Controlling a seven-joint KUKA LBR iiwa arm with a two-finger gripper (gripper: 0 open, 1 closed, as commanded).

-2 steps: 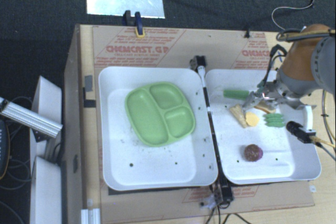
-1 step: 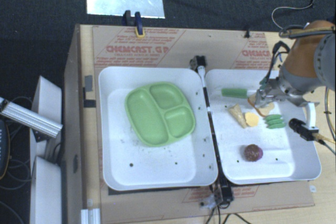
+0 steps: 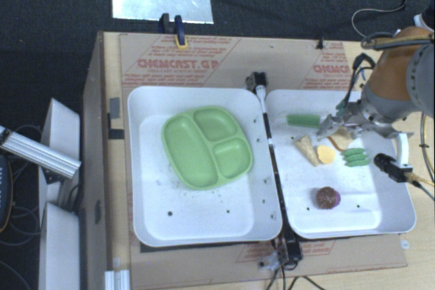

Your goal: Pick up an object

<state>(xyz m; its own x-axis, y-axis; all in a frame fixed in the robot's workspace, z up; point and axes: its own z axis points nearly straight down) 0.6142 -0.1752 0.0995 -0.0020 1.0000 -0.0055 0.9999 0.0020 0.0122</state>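
Note:
My gripper point(image 3: 336, 125) hangs low over the upper middle of the right bin point(image 3: 380, 214), reaching in from the right. Just below it lies a tan piece point(image 3: 340, 142), partly covered by the gripper. A green cylinder point(image 3: 304, 120) lies just left of the gripper. A pale wedge point(image 3: 307, 149) and a yellow round piece point(image 3: 327, 155) lie below it. A green pea pod point(image 3: 355, 157) sits to the lower right. A dark reddish ball point(image 3: 327, 197) rests nearer the front of the bin. Nothing can be seen held.
The left bin point(image 3: 156, 214) holds a green divided plate point(image 3: 207, 146), lying tilted. A black divider point(image 3: 269, 146) runs between the bins. The arm point(image 3: 401, 78) crosses the right bin's far right corner. Bare floor lies at the right bin's front.

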